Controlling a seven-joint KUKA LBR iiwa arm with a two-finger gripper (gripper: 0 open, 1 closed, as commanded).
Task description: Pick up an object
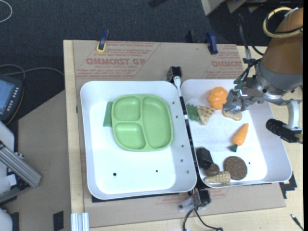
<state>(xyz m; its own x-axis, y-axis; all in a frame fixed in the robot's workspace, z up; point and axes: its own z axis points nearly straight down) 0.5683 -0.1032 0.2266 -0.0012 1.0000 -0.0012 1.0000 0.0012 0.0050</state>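
Reaching in from the right, the grey arm with its orange band (284,57) holds the two-finger gripper (236,101) low over the upper part of the right-hand shallow white bin (276,153); whether it is open or closed cannot be told from this slanted overhead view. Directly under the gripper tip lies a small tan, flat-looking piece (234,114), touching or nearly touching the tool, though contact cannot be confirmed. Just to the gripper's left sits a round orange toy fruit (217,97), and farther left a tan waffle-patterned wedge (205,113) lies beside a small dark green leafy piece (193,111). Below the gripper, apart from it, an orange toy carrot (240,134) lies at a slant. Near the bin's lower edge are a brown round cookie-like disc (235,167), a pale yellow corn-like piece (217,178) and a dark, blackish lump (204,157). The left-hand shallow white bin (96,167) carries a light green three-compartment plastic tray (142,122). Both bins rest on a brown cardboard sheet (144,57).
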